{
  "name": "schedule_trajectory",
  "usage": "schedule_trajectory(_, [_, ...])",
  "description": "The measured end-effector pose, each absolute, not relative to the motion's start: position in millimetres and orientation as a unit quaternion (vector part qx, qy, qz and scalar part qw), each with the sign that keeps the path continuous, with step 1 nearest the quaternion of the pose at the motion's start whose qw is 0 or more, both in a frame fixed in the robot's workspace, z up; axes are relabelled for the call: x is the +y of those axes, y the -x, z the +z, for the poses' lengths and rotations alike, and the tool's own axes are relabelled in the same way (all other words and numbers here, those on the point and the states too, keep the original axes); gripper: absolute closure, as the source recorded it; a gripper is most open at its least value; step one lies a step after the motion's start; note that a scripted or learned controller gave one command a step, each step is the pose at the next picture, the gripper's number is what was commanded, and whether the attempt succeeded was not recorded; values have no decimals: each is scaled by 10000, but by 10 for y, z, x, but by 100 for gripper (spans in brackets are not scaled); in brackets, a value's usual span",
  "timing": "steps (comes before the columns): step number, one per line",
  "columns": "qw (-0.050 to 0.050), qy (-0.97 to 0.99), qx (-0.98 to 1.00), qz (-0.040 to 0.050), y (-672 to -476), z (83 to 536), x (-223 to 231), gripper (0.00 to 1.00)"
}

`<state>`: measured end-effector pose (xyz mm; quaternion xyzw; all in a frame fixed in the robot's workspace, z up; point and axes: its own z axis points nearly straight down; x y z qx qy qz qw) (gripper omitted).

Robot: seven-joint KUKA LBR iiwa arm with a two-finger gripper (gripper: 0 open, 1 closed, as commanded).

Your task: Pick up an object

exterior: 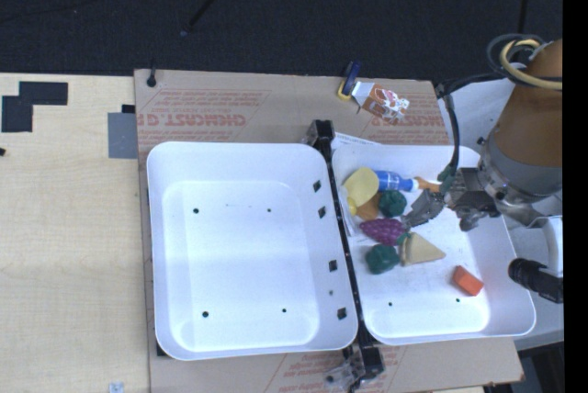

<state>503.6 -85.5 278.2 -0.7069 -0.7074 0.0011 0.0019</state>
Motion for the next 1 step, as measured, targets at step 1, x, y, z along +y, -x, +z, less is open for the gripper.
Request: schedule_trajectory(1, [42,7050,-7092,23,-5578,1840,-238,0])
